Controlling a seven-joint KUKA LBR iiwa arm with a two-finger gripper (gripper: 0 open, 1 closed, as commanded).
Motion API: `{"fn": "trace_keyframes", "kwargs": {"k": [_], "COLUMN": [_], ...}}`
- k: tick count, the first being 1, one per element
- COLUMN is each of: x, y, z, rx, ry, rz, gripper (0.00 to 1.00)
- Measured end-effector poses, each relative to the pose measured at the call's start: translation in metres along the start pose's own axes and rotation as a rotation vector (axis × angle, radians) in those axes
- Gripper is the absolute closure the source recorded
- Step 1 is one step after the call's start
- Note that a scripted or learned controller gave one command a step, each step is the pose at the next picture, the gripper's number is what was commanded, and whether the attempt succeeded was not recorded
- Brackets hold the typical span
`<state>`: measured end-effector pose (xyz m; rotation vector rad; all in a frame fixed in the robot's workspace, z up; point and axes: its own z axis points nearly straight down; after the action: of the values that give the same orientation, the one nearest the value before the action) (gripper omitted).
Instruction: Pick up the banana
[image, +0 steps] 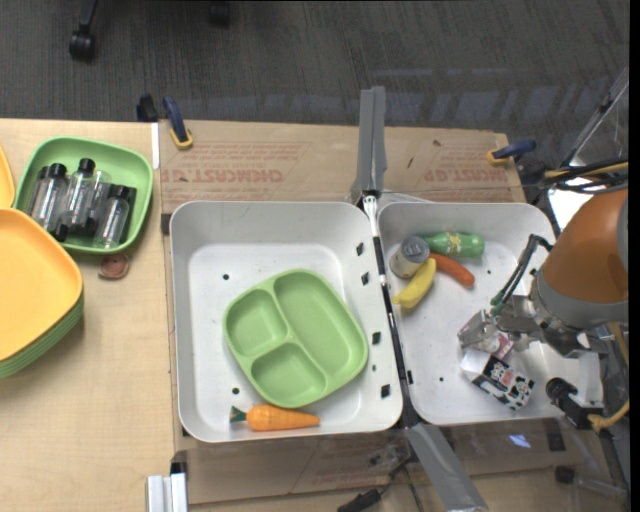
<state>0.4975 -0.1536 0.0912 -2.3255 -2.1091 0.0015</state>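
Inside right bin (520, 225): banana (417, 284), green bottle (452, 243); left bin (200, 300): green tray (295, 337), carrot (280, 418); fingers (487, 335) state unclear

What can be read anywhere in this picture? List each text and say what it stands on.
"CHEWCRIZL Gb", roughly, as it looks from here: red print, seemingly upside down, on the cardboard sheet behind the left bin; exact letters uncertain.
A second red print on the same cardboard behind the right bin: too faint to read.
Black and white pattern on the small packet: too small to read.
Green bottle label: blurred.
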Motion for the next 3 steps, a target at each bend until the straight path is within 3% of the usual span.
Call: {"fn": "trace_keyframes", "kwargs": {"k": [1,2,3], "x": [-0.001,0.005,-0.025], "y": [0.0,-0.021,-0.003], "z": [-0.008,0.0,0.0], "rx": [0.002,0.001,-0.001], "ry": [0.0,0.0,-0.001], "rz": [0.003,0.034,0.068], "gripper": [1.0,1.0,1.0]}}
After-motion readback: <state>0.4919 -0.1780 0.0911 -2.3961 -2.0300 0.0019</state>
